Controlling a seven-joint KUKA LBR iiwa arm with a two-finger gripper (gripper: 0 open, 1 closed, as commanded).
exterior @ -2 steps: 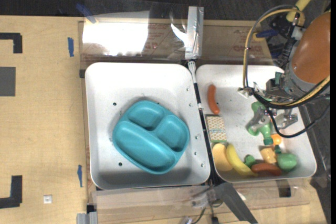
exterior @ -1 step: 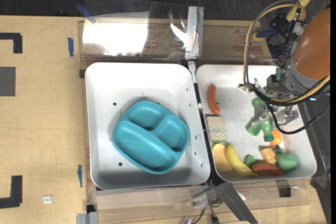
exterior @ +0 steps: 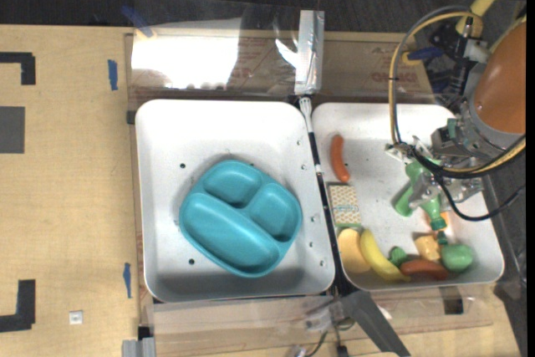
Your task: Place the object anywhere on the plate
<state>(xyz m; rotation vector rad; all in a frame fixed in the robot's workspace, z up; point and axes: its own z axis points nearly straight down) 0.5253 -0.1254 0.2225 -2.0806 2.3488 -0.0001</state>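
- Far left of the gripper, across the divider: left bin (exterior: 159,130) w/ the teal plate (exterior: 241,216), three compartments, nothing on it. Task's goal spot, untouched so far.
- Betw. bins: divider (exterior: 315,171), which any carry must clear going left.
- Just right of the divider, well left of the gripper: orange sausage (exterior: 338,158) lying lengthwise, patterned cracker-like tile (exterior: 343,203) below it.
- Lower left of the gripper: yellow banana (exterior: 378,255) beside a pale yellow piece (exterior: 349,250), both by the right bin (exterior: 368,125) front wall.
- Under/just left of the gripper: green object (exterior: 409,190), tilted, touching or overlapped by the tool – looks like the pick target, but can't confirm it's betw. the fingers.
- Gripper (exterior: 430,188) low in the right bin, cables around it; whether it's open, closed or gripping, can't tell from this angle.
- Just below it: small orange piece (exterior: 439,221), yellow-orange chunk (exterior: 427,247), red-brown item (exterior: 425,267), green round item (exterior: 456,257), all crowded in the front right corner.
- Step, my read: pick phase, in the source bin; no object on plate yet.
- Next calls for: a secure hold on one item only, lift straight up clear of neighbours, travel left over divider, lower onto any compartment, release.
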